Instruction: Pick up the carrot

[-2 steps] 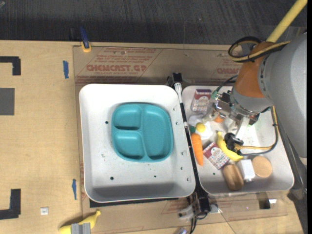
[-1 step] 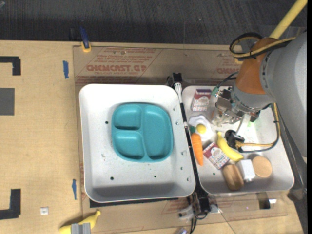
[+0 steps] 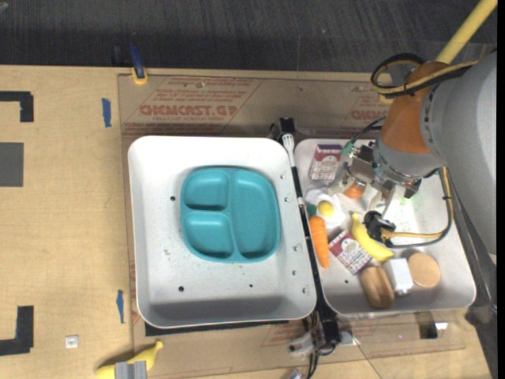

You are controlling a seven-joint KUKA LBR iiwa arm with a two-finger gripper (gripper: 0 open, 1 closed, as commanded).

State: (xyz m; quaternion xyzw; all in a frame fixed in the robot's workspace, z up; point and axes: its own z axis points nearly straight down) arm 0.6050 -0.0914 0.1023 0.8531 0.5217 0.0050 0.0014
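Note:
The carrot [image 3: 318,240] is orange and lies lengthwise against the left wall of the right bin [image 3: 450,243], its thick end toward the back. My gripper [image 3: 377,181] hangs over the back middle of that bin, to the right of the carrot and behind it, apart from it. Nothing of the carrot is under the gripper. The arm's orange band [image 3: 402,125] sits above the wrist.
Around the carrot lie a fried-egg toy [image 3: 325,208], a yellow banana [image 3: 369,240], a red and white packet [image 3: 349,253], a brown loaf [image 3: 377,285], a tan disc [image 3: 424,271] and a small carton [image 3: 325,164]. The left bin [image 3: 150,212] holds a teal divided plate [image 3: 231,213].

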